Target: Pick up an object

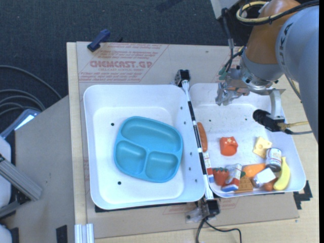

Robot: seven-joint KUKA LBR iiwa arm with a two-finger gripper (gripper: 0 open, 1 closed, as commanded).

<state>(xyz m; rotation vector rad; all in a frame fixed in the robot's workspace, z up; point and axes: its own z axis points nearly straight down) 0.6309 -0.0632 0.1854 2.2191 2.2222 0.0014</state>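
Observation:
My gripper (231, 94) hangs above the far left part of the right bin (215, 113), over bare white floor, with nothing seen in it. Toys lie in the bin's near half. An orange sausage (201, 135) rests against the left wall. A red pepper (229, 145) sits mid-bin, well nearer the camera than the gripper. A yellow cheese wedge (261, 147), a small can (274, 159) and a banana (283, 174) lie to the right. A carrot (251, 169), a red tomato-like toy (220, 176) and a white box (265, 176) crowd the near edge.
The left bin (96, 135) holds a blue divided plate (148, 149). A black fitting (266, 119) juts over the right bin's right side. Behind the bins lies printed cardboard (121, 62) with a blue clip (97, 40) at its far corner.

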